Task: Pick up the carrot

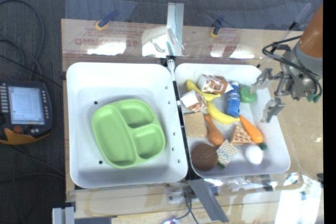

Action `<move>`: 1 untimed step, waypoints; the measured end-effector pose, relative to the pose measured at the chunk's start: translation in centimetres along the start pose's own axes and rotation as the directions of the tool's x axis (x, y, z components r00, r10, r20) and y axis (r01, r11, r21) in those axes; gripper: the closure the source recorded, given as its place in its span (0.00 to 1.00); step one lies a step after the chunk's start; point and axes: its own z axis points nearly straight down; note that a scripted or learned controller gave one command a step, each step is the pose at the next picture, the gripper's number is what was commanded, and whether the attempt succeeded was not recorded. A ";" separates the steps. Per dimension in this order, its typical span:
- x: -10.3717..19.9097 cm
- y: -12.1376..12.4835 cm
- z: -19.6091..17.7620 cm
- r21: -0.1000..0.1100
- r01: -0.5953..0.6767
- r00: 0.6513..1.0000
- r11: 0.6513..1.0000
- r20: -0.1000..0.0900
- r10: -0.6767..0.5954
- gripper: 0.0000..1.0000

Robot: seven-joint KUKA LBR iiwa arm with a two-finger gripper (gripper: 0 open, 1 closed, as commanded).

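Left bin (84, 81): holds one green divided plate (127, 132) with three compartments, lying at the centre of the bin.

Right bin (278, 157): holds a crowded heap of toy food.
- Carrot (250, 129), orange with a green tip, lying at a slant in the lower right part of the bin, just beside a triangular pizza slice (241, 136).
- White egg (254, 155) just below the carrot.
- Yellow banana (220, 113) across the middle, with a blue bottle (232, 102) standing just to its right.
- Round brown cookie (203, 157) at the lower left corner of the bin.
- Orange-brown drumstick (213, 132) above the cookie.
- Pale bread slice (195, 124) along the left wall.
- Small printed carton (214, 84) near the top.
- Green round piece (248, 96) beside the bottle.

Claw (270, 96): hangs over the right rim of the right bin, upper right of the frame, fingers spread apart and grasping nothing, up and to the right of the carrot.

Off the table, left of frame: a control pendant (23, 112) on the carpet.
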 end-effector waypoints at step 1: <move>-1.6 -1.8 12.8 0.002 0.093 0.996 0.996 0.006 -0.093 0.00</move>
